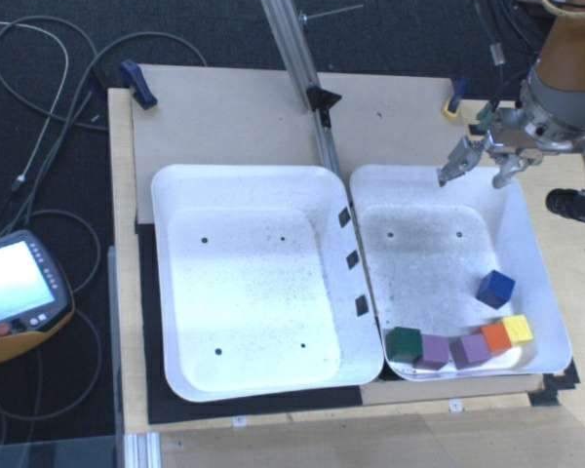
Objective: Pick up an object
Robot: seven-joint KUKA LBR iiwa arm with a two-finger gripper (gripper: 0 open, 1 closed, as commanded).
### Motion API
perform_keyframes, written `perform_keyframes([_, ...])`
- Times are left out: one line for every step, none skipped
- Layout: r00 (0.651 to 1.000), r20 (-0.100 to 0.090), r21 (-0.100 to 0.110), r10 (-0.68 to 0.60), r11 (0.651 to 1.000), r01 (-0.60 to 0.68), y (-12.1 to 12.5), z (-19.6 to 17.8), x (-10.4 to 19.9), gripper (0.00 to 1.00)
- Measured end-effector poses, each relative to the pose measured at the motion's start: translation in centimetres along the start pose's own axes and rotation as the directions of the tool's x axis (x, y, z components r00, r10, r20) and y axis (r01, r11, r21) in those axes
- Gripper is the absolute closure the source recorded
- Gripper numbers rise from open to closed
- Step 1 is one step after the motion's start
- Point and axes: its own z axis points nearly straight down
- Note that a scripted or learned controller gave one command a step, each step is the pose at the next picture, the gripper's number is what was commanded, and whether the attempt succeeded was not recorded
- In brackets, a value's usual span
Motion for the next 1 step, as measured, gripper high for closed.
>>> perform_keyframes([1.000, 0.001, 0.007, 0.007, 1.000, -0.007, -1.05, 7.23, -6.60, 0.00])
